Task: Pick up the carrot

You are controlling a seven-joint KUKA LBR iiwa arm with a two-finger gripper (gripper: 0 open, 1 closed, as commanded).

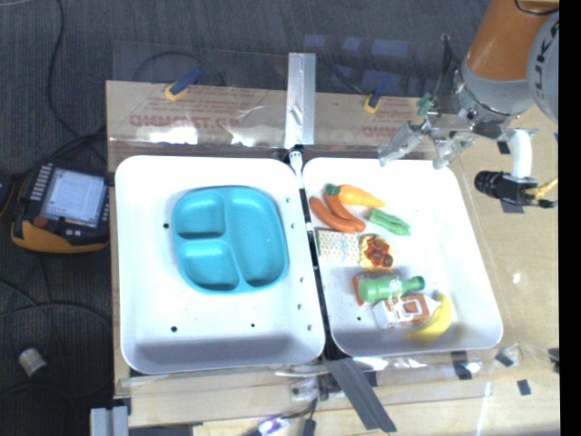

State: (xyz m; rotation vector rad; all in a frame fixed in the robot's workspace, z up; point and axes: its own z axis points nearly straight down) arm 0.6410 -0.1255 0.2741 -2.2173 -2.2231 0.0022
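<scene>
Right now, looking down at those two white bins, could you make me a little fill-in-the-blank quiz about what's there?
1. The blue divided plate lies in the ____ bin as the camera sees it.
2. The carrot lies among the toy foods in the ____ bin.
3. The pincer hovers at the far edge of the right bin, with ____ between its fingers.
4. The fruit at that bin's near corner is a yellow ____.

Missing words: left; right; nothing; banana
</scene>
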